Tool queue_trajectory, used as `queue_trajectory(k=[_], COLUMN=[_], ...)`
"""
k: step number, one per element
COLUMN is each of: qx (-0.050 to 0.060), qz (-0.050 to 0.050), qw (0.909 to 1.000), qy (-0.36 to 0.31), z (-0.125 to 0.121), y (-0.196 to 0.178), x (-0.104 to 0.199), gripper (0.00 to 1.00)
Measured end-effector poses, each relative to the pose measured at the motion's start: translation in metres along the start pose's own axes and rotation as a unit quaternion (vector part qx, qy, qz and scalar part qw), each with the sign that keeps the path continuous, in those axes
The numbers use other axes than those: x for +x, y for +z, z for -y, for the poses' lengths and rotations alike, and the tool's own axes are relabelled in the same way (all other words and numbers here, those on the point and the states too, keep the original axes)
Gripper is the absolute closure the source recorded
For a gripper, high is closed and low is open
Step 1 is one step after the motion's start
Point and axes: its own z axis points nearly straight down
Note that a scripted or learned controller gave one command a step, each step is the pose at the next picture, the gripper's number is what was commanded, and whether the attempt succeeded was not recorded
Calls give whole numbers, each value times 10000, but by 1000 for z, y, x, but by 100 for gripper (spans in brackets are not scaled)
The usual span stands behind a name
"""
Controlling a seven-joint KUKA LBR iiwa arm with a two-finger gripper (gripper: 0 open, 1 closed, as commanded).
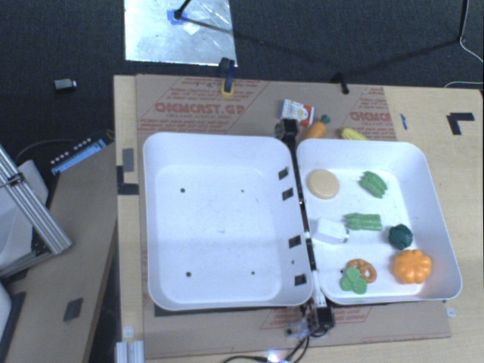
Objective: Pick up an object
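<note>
The right shallow white bin holds the toy foods: a round tan cookie-like disc near its upper left; a ridged green leaf piece beside it; a green bean bundle at centre; a dark green broccoli floret; an orange pumpkin at the lower right; a brown pretzel touching a green clover-shaped piece; the left shallow white bin sits alongside on the counter; the end effector's state cannot be told.

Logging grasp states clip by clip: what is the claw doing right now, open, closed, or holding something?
Claw: cannot be told from the camera view; the toys lie loose in the right bin.
</note>
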Motion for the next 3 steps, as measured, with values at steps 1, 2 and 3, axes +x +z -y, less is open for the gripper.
queue_trajectory(k=[1, 2, 3], qx=[-11, -8, -6], qz=[6, 11, 6], qw=[10000, 10000, 10000], qy=[8, 16, -10], z=[-2, -1, -2], y=[-9, -9, -9], x=[-6, -31, -9], gripper=[100, 100, 100])
